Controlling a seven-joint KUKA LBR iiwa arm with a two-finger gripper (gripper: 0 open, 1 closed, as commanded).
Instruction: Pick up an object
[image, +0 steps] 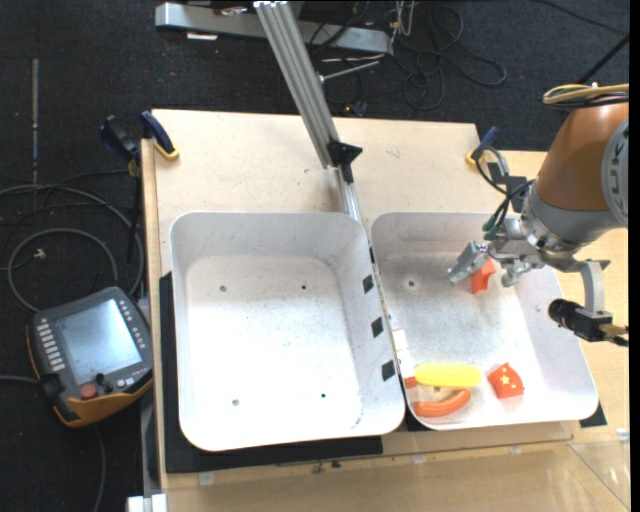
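One small orange block (482, 279) is seen between the spread fingers of the gripper (486, 268), up in the back part of the right bin (575, 400), but it is not yet pinched. Three more things are counted near the front wall: a yellow banana (447, 376), an orange curved piece (441, 402) and a red block (506, 381), well apart from the fingers. Two white bins are seen, and nothing is held in the left bin (200, 300).

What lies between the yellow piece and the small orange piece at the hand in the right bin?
Nothing: in the camera view, bare white floor of the right bin separates the yellow piece from the small orange piece at the hand.
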